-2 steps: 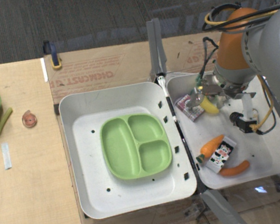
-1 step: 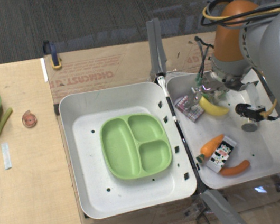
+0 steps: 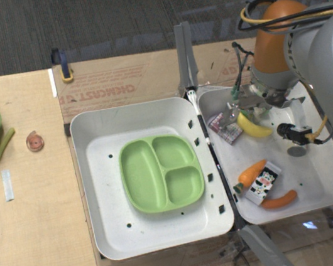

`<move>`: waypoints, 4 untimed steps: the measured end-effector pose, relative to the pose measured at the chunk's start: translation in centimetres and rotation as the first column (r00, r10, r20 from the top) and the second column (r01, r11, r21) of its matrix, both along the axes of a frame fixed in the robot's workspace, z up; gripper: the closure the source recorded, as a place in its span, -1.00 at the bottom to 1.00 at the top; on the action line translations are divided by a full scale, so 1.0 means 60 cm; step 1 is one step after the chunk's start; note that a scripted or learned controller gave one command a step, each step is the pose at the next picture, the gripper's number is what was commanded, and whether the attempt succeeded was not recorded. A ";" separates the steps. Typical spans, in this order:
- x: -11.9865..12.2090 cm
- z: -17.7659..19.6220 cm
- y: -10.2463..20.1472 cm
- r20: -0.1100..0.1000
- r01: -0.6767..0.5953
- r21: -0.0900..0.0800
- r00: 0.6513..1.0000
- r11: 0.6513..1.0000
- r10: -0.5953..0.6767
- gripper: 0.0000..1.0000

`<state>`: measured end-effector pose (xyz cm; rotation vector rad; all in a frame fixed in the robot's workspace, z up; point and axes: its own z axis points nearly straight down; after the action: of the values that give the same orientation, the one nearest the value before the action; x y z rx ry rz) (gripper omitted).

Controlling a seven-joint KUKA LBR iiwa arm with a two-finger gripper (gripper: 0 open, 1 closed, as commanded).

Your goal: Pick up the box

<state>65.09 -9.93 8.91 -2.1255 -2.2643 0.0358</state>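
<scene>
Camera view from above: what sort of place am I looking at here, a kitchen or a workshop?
Probably a robot test bench in a lab. A grey arm reaches over two white bins, one holding a green divided tray, the other toy food and a small box.

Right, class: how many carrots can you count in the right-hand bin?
2. One carrot lies against the upper left of the box; the other carrot lies just below the box, near the bin's front rim. The arm may hide more.
</scene>
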 end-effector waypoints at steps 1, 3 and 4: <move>-0.006 -0.003 -0.010 -0.010 -0.160 0.005 0.987 0.987 0.160 -1.00; -0.050 0.165 0.094 0.036 -0.042 -0.008 0.998 0.999 0.042 1.00; -0.048 0.016 -0.013 0.053 -0.296 -0.012 0.954 0.955 0.296 1.00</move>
<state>62.24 -10.69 9.90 -1.7882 -2.5955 -0.0103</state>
